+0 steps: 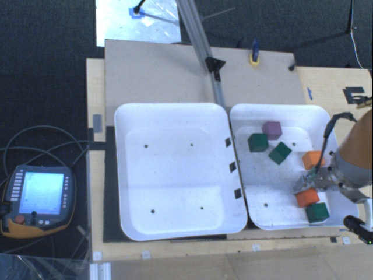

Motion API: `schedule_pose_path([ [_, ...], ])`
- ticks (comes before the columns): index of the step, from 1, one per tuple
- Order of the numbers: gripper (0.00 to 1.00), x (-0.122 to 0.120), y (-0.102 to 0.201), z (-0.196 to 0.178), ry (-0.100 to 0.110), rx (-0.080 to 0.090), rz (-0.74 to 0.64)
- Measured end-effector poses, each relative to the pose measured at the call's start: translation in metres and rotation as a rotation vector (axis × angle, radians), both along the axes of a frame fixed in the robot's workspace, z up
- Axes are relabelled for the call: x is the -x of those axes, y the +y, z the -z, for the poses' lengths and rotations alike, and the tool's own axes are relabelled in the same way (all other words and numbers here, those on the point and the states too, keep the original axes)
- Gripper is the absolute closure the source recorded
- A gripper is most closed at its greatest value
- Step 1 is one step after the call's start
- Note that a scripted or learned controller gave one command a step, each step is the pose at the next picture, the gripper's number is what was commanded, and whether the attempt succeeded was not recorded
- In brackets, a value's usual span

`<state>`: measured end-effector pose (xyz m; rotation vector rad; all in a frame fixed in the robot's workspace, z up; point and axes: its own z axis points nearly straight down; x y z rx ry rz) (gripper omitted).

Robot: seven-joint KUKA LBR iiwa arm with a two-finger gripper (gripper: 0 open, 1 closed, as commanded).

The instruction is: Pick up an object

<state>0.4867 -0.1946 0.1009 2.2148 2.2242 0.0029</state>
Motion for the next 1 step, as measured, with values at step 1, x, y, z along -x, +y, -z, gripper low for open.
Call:
schedule_pose_path([
  [1, 1.00, -0.0021, 0.0035, -0.0436, -0.003, 0.001, -0.001],
])
